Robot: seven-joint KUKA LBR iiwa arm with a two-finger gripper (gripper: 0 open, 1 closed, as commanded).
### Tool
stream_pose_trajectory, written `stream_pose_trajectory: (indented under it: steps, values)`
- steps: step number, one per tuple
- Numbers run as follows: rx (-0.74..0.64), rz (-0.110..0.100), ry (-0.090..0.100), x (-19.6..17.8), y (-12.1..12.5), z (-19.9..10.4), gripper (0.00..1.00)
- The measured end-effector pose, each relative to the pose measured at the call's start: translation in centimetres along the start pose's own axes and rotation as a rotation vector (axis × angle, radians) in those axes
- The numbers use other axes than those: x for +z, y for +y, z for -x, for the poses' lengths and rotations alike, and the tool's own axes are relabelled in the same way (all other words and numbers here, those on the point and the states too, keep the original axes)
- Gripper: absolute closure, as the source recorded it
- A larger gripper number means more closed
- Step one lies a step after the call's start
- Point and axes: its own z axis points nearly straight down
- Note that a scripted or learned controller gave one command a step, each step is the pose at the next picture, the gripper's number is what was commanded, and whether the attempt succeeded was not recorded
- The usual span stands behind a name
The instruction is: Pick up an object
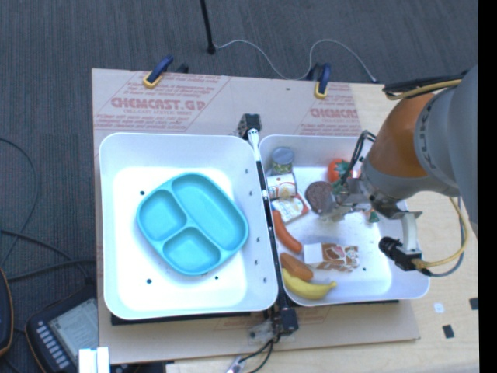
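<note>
Grey carpet (pixel 62 37), printed board (pixel 194 99) under two white bins (pixel 124 150), clamped

Arm (pixel 435 142) cut off at right edge; red object (pixel 338 169) partly hidden behind wrist.

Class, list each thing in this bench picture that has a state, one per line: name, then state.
Blue divided plate: flat in the left bin, nothing in its compartments.
Jar: upright, lid on.
Banana: lying against the right bin's near wall.
Carrot: lying flat.
Claw: low inside the right bin, its grip unclear.
</note>
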Motion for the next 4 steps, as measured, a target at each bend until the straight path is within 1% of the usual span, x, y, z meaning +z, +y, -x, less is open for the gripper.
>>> stream_pose_trajectory:
  steps: [1, 2, 3, 4]
  values:
    - [-0.007, -0.011, 0.02, 1.1, 6.7, 7.4, 1.0]
    - [-0.002, -0.006, 0.002, -15.3, 10.3, 2.0, 1.0]
    - [0.0, -0.011, 0.003, -15.1, 10.2, 2.1, 0.0]
    - [0.0, -0.009, 0.002, -0.6, 10.6, 2.0, 0.0]
